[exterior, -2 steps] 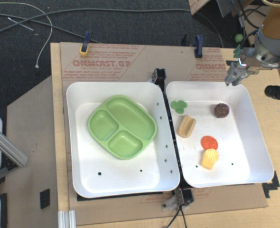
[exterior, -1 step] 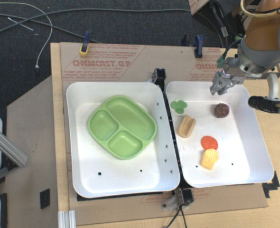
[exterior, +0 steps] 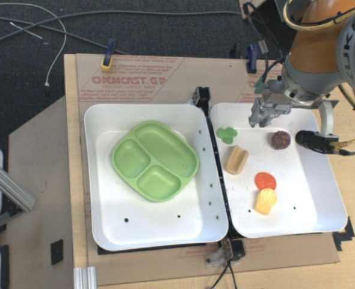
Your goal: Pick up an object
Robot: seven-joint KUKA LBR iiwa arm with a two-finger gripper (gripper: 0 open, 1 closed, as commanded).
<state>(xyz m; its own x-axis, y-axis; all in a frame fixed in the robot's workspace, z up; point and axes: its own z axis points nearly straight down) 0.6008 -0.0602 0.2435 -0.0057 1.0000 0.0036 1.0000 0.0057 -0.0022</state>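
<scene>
Pincer (exterior: pixel 263 118) above right bin (exterior: pixel 322 221) — seemingly empty — near maroon ball (exterior: pixel 280 139).

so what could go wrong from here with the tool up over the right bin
1. The tool hangs between the small green leafy piece and the dark brown round piece, over neither, so a straight descent may close on bare bin floor.
2. The orange disc touches the yellow ridged piece; grabbing one could drag the other.

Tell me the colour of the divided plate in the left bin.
Light green; the divided plate shows clearly in the camera view.
</scene>
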